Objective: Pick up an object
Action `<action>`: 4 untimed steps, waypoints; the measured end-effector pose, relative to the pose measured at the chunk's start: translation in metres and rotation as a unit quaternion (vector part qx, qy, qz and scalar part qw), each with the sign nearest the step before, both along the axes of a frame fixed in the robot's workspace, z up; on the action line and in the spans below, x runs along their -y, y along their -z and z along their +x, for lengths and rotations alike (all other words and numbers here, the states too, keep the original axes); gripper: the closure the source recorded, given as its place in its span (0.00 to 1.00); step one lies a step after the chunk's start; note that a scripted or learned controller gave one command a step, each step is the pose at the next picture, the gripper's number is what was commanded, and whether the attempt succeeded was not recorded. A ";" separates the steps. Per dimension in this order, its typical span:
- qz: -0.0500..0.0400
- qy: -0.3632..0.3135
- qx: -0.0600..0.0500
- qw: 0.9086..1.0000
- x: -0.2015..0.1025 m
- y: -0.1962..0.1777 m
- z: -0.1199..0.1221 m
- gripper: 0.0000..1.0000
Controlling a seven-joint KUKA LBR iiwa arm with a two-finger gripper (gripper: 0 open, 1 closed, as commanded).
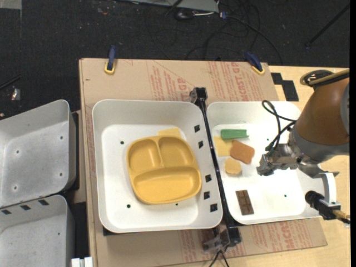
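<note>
The right bin holds a green block, a pale yellow flat piece, an orange-brown rounded piece, a small yellow-orange lump and a dark brown rectangular bar. My gripper hangs low over the middle of this bin, just right of the orange-brown piece and the lump. Nothing shows between its fingers. The arm's orange band rises behind it on the right.
The left bin carries a yellow divided plate with a pale yellow piece at its far edge. A black divider runs between the bins. Grey metal trays lie at the far left.
</note>
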State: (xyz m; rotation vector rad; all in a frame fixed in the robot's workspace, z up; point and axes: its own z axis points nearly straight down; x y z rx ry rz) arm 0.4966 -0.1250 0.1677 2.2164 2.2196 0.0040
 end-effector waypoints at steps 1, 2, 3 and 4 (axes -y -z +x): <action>0.000 -0.001 0.001 1.000 -0.003 -0.063 0.002 1.00; 0.001 0.001 -0.004 1.000 -0.003 -0.032 0.002 1.00; 0.001 -0.003 -0.002 1.000 -0.047 -0.029 0.028 1.00; 0.002 -0.003 -0.002 1.000 -0.098 -0.027 0.048 1.00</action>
